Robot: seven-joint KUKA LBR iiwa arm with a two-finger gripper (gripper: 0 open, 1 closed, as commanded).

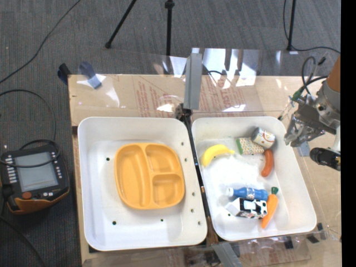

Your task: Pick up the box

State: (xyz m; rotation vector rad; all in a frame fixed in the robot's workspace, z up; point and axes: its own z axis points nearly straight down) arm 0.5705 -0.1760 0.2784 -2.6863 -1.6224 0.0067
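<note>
1. White right bin [305,202] holds the box [251,207], cow-patterned, near its front edge, touching a carrot [270,209].
2. Gripper [298,138] hangs beyond that bin's right rim, carrying nothing; its opening I cannot tell.

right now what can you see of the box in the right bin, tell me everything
The box is a small carton printed in black and white cow patches, seemingly cardboard. It lies on its side in the right bin, near the front wall. A blue bottle lies just behind it, touching or nearly so, and an orange carrot rests against its right end. The hand hovers apart, over the bin's right rim.
</note>
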